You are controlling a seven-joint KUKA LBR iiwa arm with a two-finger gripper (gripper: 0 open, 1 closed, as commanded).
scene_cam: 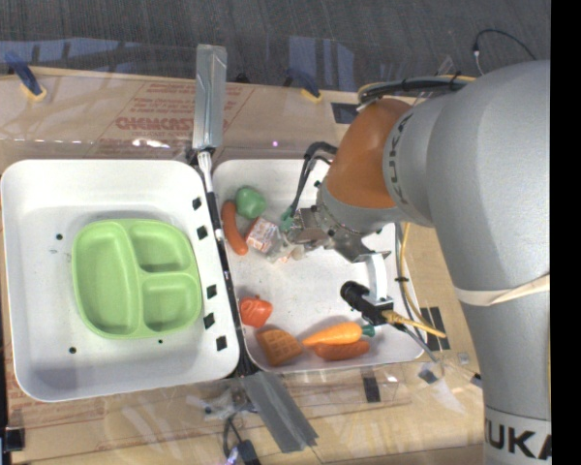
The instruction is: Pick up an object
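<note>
In the right bin [315, 289] I see the pickable pieces: a small clear, pinkish packet [262, 237] near the upper left, touching an orange sausage [234, 227] beside a green ball [250, 201]. My pincer [292, 237] sits just right of that packet; I cannot tell how it stands. Along the lower wall lie a tomato [256, 311], a brown bread piece [278, 345] and a carrot [335, 336]. The left bin [39, 356] holds a green divided tray [136, 277]. Both bins rest on the tabletop [97, 114].
</note>
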